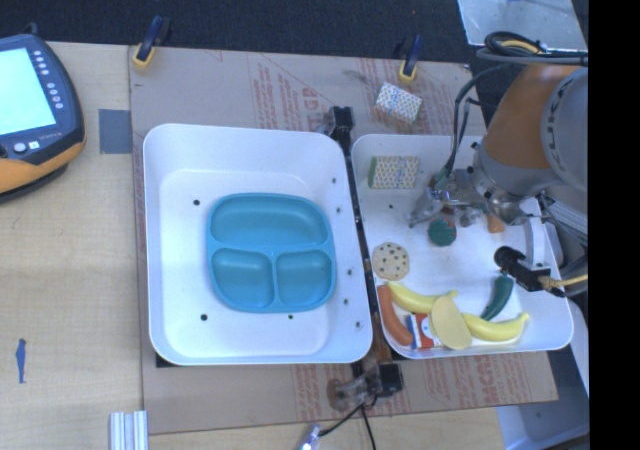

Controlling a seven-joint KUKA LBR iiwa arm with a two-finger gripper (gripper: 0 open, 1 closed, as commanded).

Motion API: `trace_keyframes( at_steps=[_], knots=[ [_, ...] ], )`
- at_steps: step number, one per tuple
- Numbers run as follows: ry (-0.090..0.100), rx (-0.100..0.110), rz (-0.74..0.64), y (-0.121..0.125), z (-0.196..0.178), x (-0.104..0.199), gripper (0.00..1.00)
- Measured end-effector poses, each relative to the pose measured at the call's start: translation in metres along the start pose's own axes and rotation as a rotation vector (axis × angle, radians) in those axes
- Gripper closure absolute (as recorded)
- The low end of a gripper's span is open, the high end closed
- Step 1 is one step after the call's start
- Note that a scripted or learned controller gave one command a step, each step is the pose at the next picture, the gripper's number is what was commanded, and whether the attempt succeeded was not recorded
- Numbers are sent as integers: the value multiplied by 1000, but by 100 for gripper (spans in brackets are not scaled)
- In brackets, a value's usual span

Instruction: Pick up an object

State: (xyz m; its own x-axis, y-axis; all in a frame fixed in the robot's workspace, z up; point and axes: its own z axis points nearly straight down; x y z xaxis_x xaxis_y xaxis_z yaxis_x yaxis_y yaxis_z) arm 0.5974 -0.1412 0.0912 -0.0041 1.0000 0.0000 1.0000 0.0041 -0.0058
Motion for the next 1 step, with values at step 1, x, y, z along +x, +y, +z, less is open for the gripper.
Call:
trace_keyframes(
  at_steps=[1],
  knots=[
    [-1,0,-1,-18,0,-12,0]
  ],
)
